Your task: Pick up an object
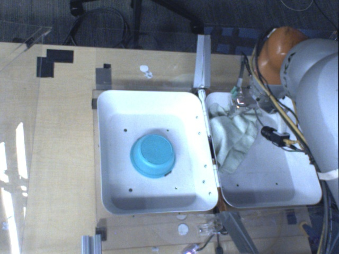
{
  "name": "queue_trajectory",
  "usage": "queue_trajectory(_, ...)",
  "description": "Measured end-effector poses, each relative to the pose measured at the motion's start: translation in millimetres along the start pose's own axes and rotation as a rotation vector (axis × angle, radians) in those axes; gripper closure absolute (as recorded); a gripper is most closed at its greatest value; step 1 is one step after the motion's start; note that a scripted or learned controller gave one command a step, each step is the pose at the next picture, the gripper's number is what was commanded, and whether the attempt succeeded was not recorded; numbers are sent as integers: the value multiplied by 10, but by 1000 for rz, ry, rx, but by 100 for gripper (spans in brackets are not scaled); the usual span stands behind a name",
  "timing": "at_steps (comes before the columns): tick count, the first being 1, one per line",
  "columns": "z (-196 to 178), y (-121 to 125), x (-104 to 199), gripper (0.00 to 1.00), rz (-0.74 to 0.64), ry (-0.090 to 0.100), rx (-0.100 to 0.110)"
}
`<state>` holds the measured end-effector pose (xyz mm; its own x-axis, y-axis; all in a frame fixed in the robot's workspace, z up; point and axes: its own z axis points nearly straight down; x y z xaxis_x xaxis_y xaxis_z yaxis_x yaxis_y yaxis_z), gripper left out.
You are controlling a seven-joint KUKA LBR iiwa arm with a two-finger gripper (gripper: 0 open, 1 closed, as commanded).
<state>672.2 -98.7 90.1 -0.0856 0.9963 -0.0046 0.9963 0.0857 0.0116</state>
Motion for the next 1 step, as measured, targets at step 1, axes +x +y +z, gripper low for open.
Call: queue_trajectory(1, -1428, -103, 371, 100, 75, 3, 6)
